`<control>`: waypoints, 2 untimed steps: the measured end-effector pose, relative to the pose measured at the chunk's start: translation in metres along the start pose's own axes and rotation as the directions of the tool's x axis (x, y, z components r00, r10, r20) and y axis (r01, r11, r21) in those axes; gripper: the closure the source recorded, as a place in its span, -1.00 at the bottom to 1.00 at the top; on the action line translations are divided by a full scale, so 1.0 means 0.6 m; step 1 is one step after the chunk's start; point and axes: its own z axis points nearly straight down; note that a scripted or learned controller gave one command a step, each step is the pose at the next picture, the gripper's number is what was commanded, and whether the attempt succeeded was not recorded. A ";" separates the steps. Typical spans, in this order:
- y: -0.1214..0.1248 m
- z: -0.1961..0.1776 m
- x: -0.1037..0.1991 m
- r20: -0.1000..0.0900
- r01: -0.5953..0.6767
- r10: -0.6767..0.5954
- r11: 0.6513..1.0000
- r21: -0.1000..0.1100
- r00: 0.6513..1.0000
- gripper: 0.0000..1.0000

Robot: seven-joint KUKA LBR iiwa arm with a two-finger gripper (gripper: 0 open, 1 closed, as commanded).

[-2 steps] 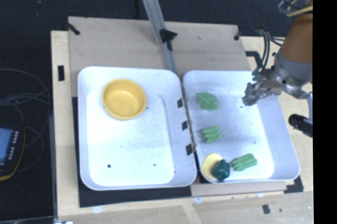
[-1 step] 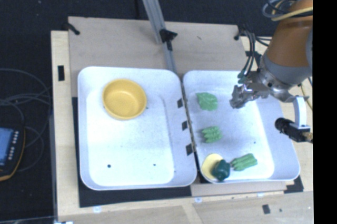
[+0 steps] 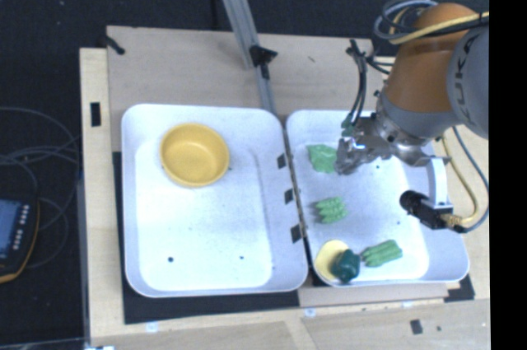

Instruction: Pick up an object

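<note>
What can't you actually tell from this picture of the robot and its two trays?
- Camera view: the gripper is too small and dark to show its jaws' state, or contact with the pale green ridged block.
- The dark teal lump covers part of the small yellow cup.
- The grey and orange arm hides part of the right white bin.

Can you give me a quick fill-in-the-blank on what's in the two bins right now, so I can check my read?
1. The yellow bowl sits in the ____ bin.
2. The gripper is right beside the green object at the far end of the ____ bin.
3. The right bin holds ____ light green objects, the others being and.
4. The dark teal object rests on a small ____ dish.

Missing words: left; right; three; yellow
</note>
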 end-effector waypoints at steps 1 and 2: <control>-0.008 0.014 0.092 0.000 0.001 -0.001 1.000 0.000 1.000 1.00; -0.023 -0.007 0.182 -0.001 0.001 -0.001 1.000 -0.001 1.000 1.00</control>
